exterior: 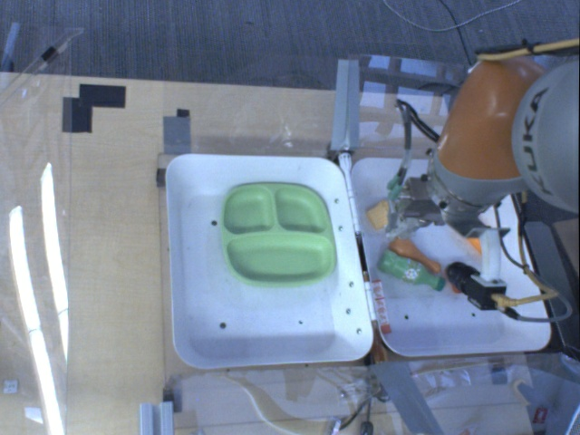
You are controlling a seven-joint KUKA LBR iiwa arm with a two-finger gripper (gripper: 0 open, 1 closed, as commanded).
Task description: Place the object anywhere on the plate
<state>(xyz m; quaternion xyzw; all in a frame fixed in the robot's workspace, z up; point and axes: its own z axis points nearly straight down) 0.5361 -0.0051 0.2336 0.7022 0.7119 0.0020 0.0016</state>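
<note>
Claw (410,217) above right bin (453,338), near green bottle (410,269)

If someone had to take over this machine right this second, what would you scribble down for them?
Gripper: down in the right white bin, above the toys; whether it holds anything can't be seen.
Things: green three-compartment plastic plate sits in the left white bin. Green toy bottle, orange carrot-shaped piece and yellow wedge lie in the right bin.
Done: nothing on the plate.
Left: grasp one object, carry it left, set it on the plate.
</note>
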